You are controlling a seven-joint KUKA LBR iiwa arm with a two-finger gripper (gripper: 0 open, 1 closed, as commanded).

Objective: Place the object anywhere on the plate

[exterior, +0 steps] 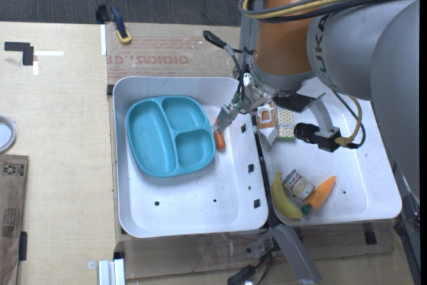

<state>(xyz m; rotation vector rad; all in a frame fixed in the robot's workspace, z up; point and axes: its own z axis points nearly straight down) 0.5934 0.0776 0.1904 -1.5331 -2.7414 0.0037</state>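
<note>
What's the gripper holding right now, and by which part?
A small orange carrot-like object hangs at the tips of the gripper, apparently held by its upper end, just off the blue three-compartment plate. The grip itself is too small to confirm.

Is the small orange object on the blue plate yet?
No: the small orange object sits at the gripper tip just off the right rim of the blue plate, over the white floor of the left bin.

Grey arm (373,43) bears the letters "UK" of its brand. Cardboard sheet (157,57) at the bench's far edge carries mirrored red lettering, unreadable.
</note>
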